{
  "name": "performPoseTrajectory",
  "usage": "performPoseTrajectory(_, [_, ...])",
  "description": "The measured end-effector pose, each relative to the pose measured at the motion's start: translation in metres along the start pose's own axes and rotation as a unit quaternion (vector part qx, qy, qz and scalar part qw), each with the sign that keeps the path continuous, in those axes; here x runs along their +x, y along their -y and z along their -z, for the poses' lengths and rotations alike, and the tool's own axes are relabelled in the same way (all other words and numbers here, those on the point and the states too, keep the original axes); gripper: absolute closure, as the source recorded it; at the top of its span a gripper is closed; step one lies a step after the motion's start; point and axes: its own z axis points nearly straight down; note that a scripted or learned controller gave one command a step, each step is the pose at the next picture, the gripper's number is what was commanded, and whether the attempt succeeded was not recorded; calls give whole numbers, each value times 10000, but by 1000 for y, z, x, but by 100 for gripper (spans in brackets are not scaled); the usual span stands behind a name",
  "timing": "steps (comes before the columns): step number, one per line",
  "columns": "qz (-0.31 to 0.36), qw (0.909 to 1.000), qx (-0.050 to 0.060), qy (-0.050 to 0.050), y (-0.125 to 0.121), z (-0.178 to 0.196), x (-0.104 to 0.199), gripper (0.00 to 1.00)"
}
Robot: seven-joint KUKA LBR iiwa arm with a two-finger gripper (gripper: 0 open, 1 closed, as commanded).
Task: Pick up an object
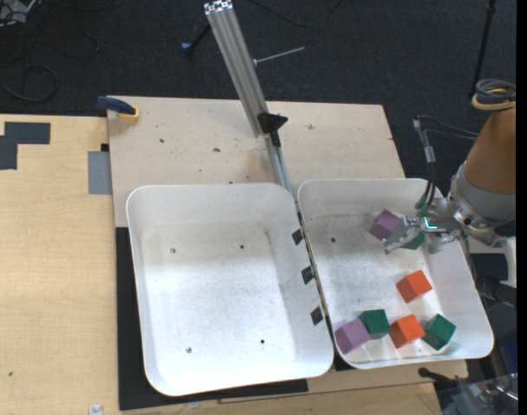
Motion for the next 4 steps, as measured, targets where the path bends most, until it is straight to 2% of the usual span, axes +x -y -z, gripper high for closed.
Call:
performPoseTrajectory(1, [-9, 10000, -24, 6, -1, 2, -1, 0])
performPoseTrajectory(2, [-6, 10000, 7, -1, 7, -53, 8, 0])
performPoseTrajectory(3, [-20, 10000, -27, 9, 7, -105, 8, 0])
performPoseTrajectory(4, [-59, 10000, -18, 5, 8, -94, 7, 100])
